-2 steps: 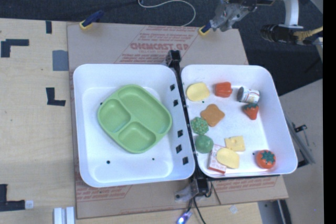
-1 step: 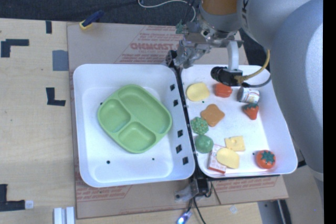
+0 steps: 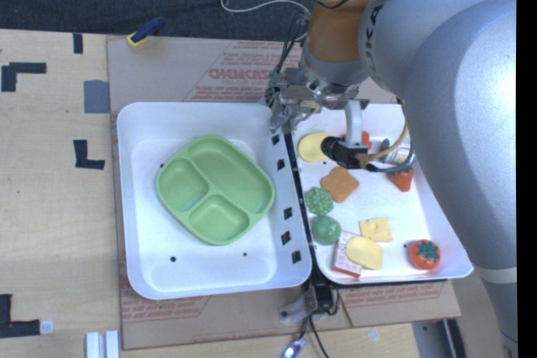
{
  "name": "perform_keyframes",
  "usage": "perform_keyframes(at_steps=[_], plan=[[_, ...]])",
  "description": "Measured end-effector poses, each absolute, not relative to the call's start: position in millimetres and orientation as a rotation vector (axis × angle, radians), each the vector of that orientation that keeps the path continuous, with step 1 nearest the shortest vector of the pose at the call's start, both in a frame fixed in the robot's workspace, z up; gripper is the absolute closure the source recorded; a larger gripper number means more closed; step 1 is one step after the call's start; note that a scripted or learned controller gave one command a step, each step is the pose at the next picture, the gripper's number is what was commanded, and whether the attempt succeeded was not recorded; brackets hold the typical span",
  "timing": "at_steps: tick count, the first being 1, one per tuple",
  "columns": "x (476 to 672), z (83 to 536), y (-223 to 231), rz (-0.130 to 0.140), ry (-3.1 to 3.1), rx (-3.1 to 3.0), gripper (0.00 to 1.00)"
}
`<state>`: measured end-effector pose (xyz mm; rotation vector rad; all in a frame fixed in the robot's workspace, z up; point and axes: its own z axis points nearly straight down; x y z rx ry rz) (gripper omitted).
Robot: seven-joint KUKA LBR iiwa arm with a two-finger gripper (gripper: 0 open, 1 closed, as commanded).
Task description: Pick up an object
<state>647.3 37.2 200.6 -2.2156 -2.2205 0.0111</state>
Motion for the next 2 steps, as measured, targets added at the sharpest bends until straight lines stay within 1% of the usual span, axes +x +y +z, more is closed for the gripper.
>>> perform_keyframes(at_steps=[1,2], plan=[[608.4,322.6,68.3,-0.007,-2.229,-2.218,1.0],[571.1,408.2,146.8,-0.011,-2.236,-2.209,1.0]])
